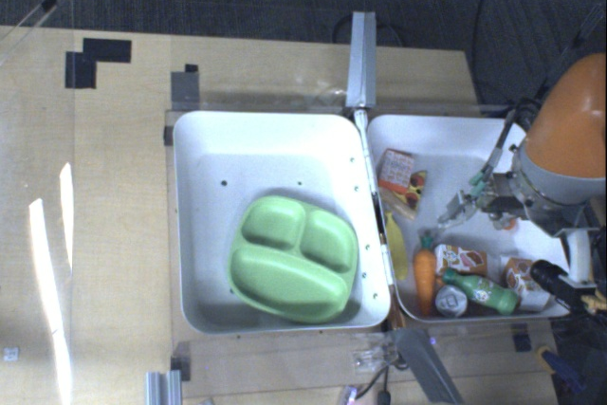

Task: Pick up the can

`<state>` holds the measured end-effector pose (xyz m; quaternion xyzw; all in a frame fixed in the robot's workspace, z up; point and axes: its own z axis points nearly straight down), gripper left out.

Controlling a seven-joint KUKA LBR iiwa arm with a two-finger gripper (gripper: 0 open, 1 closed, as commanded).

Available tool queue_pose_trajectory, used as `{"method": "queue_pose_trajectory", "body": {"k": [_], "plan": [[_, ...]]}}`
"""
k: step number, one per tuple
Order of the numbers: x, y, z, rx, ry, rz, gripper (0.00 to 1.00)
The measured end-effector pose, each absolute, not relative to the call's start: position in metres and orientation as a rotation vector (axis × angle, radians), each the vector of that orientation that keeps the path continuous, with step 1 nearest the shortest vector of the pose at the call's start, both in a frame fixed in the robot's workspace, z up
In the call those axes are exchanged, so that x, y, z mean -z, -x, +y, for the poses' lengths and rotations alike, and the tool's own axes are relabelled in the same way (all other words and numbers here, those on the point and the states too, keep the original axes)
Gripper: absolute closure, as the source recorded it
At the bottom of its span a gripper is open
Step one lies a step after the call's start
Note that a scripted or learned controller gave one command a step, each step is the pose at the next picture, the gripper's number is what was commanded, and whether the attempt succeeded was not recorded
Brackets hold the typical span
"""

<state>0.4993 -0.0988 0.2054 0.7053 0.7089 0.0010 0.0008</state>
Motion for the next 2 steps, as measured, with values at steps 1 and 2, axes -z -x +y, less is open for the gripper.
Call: {"method": "queue_pose_trajectory", "body": {"k": [1,2], "plan": [[-0.095,-0.547,-0.109,-0.007,-2.228,2.209,0.0],[-0.154,-0.602,-0.167,-0.006,-2.417,1.999,0.0]]}}
